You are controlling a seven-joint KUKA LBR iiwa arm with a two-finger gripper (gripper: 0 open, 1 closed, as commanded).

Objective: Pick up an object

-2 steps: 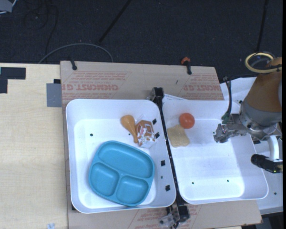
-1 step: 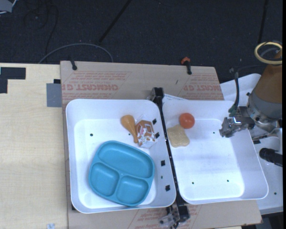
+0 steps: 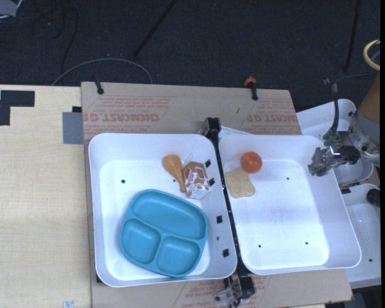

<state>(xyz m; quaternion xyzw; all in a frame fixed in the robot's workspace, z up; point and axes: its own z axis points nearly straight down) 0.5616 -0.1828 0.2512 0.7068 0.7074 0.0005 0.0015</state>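
In the right bin lie a red-orange ball and, just below it, a pale tan bread-like slice, both near the bin's far left corner. The left bin holds a blue divided plate, a tan wooden spoon and a small brown-and-white carton beside the spoon. My gripper hangs at the right bin's right rim, well to the right of the ball, with nothing visible in it.
A black divider with clips runs between the two bins. Cardboard lies under the bins' far side. White equipment and cables sit right of the right bin, by the arm.
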